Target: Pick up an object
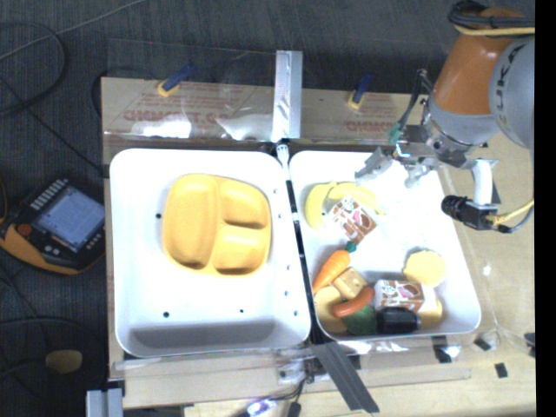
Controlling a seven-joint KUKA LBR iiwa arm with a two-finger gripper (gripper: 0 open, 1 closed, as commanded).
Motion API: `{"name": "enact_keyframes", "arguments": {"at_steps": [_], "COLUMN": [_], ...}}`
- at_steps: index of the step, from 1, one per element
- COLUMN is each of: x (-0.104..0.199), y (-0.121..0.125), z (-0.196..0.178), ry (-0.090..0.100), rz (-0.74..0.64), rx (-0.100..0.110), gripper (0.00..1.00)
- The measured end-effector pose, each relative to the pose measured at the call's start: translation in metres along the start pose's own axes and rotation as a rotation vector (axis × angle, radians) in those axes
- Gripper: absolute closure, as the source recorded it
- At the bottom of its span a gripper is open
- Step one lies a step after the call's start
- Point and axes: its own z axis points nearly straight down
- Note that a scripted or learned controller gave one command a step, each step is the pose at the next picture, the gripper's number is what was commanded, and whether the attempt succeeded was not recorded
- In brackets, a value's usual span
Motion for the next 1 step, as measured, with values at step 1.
{"name": "enact_keyframes", "arguments": {"at_steps": [1], "x": [0.0238], "y": [0.0265], "z": [0.0197], "ry": [-0.003], "rz": [-0.156], "rx": [0.001], "gripper": [0.00]}}
